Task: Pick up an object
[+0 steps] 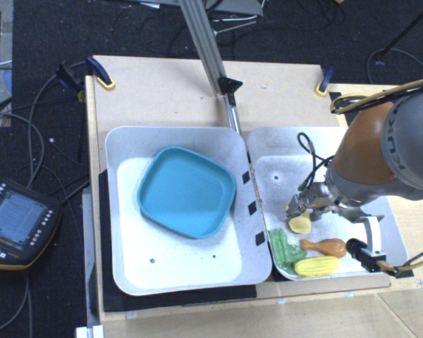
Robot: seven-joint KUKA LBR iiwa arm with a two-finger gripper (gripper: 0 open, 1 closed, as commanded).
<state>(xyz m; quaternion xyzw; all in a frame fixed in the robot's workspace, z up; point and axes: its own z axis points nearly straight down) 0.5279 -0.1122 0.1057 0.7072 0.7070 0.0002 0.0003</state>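
My gripper point(301, 210) reaches down into the right bin point(275, 153), right over a small pale yellow piece point(300, 224) that lies at its fingertips. Whether it touches that piece I cannot tell. Near the bin's front lie a brown drumstick-shaped toy point(324, 246), a yellow corn cob point(317, 266) and a green leafy toy point(283, 248). The arm's grey body with its orange band point(366, 146) covers the bin's right part.
The left bin point(127, 259) bears a blue square plate point(187, 191). A grey metal pole point(206, 37) slants down to the divide between the bins. A handheld pendant point(17, 224) and cables lie on the dark floor at left.
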